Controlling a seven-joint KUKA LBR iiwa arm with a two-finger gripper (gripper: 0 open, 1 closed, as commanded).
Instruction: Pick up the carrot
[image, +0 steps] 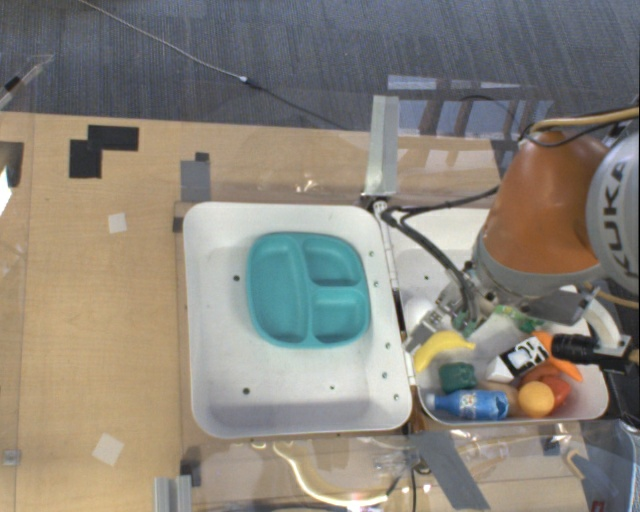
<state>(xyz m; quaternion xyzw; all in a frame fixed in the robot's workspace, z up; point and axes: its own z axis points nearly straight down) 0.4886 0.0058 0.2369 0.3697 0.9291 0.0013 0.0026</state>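
Camera view: the arm (560, 200) hides much of the right bin (600, 395). The gripper (462, 318) hangs low there; its fingers' spread cannot be told. The carrot (562, 368), partly covered, lies right of the gripper, the banana (443, 348) just below.

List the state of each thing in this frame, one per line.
teal plate: flat in left bin, nothing on it
banana: lying in right bin
blue bottle: on its side
orange ball: resting by the bottle
carrot: in right bin, partly hidden
gripper: low over the banana
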